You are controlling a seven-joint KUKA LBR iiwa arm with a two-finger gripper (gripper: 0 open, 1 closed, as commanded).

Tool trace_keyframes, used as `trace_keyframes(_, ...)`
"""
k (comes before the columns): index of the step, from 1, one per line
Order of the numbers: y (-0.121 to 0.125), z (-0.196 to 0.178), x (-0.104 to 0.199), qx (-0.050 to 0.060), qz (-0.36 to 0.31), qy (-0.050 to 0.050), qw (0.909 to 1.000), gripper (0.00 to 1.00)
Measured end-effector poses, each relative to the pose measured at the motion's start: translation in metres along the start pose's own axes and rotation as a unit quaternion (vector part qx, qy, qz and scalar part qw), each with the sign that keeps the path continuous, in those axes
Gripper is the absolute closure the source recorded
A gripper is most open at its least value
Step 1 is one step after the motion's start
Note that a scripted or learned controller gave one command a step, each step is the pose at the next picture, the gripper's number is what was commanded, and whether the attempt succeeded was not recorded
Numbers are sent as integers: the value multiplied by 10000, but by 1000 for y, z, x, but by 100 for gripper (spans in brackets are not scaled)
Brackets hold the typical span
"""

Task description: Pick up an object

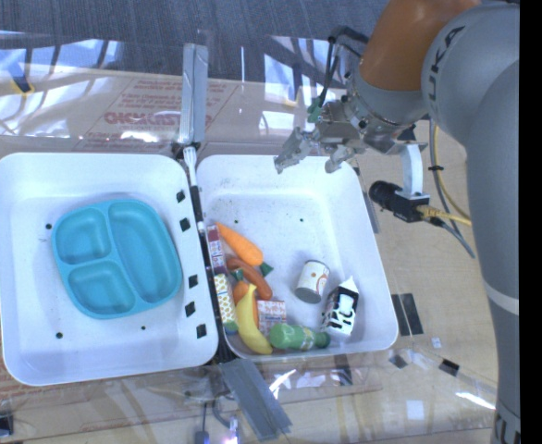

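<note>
Currently my end effector (314, 158) hangs over the far rim of the right bin (368, 239), at that bin's upper edge in the camera view. Its two fingers (288, 159) are spread apart and nothing sits between them.

The right bin holds every loose object, all gathered in its near-left portion and well apart from my end effector:
- An orange carrot (240, 245) lies against the left wall, pointing toward the bin's middle.
- A second carrot (254, 281) lies just below it.
- A yellow banana (249, 320) lies along the near-left corner, touching the second carrot.
- A green vegetable (298, 338) lies against the near wall, touching the banana's lower end.
- A small white cup (312, 279) lies on its side near the bin's centre.
- A black-and-white carton (342, 310) rests tilted just beside the cup, toward the near-right corner.

The left bin (12, 248) holds a blue divided plate (116, 257) with three compartments, lying flat near its middle.

Both bins sit side by side on the counter (410, 276), touching along their shared edge.
</note>
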State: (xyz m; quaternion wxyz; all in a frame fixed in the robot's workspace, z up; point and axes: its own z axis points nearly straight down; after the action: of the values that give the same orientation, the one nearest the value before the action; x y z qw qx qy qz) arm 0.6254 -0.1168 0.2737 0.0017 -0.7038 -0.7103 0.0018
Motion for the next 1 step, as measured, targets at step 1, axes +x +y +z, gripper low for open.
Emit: trace_keyframes(1, -72, 151, -1, 1, -632, 1, 9980, 0)
